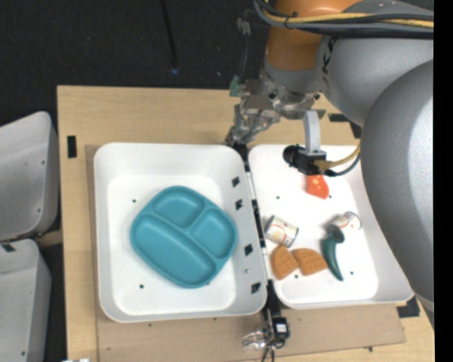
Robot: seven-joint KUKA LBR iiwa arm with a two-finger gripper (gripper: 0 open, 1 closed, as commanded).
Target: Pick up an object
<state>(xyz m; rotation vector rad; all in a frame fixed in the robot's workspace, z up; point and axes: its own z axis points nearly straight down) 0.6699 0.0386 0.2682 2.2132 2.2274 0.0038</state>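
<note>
Gripper [241, 136] hangs over far rim between bins — finger state cannot tell. Teal tray [184, 235] in left bin [113, 292]; orange piece [317, 186] in right bin [362, 289].

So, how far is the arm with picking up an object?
Nothing looks picked yet. The gripper hangs over the far end of the divider between the bins, with no object seen in it. The teal divided plate lies in the left bin; the orange piece and teal tool lie in the right bin.
</note>
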